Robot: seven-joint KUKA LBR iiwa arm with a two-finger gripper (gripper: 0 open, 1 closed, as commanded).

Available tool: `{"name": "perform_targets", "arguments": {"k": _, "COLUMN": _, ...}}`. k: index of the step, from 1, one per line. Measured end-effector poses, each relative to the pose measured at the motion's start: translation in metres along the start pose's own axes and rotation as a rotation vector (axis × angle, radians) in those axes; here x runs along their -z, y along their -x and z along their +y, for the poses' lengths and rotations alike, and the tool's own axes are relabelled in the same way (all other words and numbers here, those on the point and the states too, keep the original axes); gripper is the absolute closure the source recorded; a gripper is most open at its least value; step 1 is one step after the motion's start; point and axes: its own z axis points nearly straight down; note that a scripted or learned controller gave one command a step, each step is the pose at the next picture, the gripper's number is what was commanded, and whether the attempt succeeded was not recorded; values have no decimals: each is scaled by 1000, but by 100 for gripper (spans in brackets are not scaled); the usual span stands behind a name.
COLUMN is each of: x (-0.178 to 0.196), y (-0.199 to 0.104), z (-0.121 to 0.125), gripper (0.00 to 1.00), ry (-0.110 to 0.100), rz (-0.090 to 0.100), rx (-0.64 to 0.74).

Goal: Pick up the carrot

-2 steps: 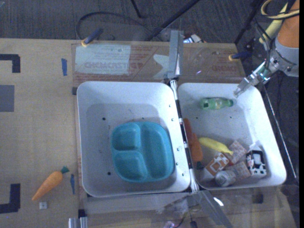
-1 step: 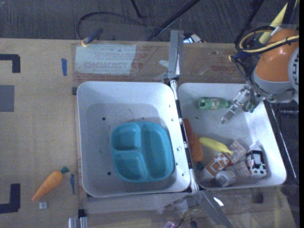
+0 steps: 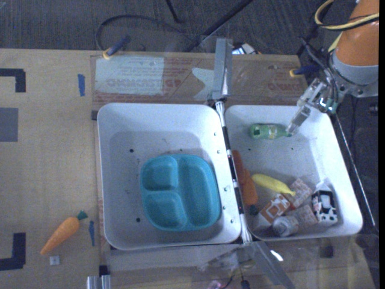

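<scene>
Blur hid the gripper (image 3: 298,120) at the right bin's (image 3: 346,179) far edge; its state, I couldn't tell. Carrot (image 3: 60,233) lay well apart, on the bench (image 3: 42,161) near left.

The arm (image 3: 360,35) was cut off by the top and right edges. The pincer (image 3: 296,124) was blurred, so how its fingers stood could not be told. The small packets (image 3: 301,206) in the right bin (image 3: 346,179) overlapped; their labels were too small to read, perhaps cartons.
</scene>
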Motion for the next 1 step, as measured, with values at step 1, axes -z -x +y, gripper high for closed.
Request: {"name": "perform_targets", "arguments": {"k": 1, "x": -106, "y": 6, "z": -30, "gripper": 0, "ry": -2, "rz": 7, "rx": 141}}
